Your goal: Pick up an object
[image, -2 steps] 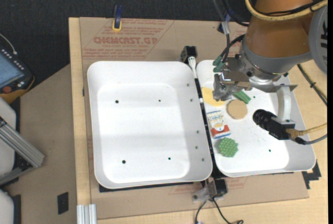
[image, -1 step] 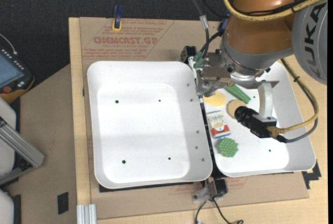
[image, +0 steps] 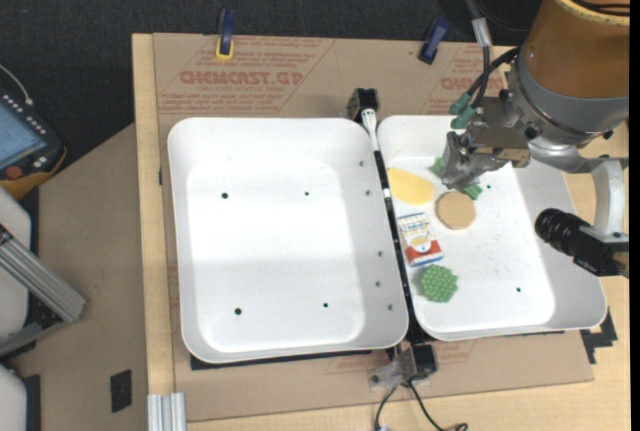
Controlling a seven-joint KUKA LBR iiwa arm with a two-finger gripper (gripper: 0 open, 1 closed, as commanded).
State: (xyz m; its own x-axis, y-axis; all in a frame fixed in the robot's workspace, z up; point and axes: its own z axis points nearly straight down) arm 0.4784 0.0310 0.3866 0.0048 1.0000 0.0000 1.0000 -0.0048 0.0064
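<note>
Camera view, you see the left bin (image: 200,219) well left of your gripper, yellow piece (image: 411,185) just left, carton (image: 420,241) and green ball (image: 437,283) below-left, gripper (image: 460,177) low in the right bin (image: 560,304), grip impossible to tell, tan disc (image: 457,211) just below it.

Probably a robotics lab: clamped cardboard sheet (image: 300,69), twin white bins (image: 200,159), industrial arm (image: 580,29).
</note>
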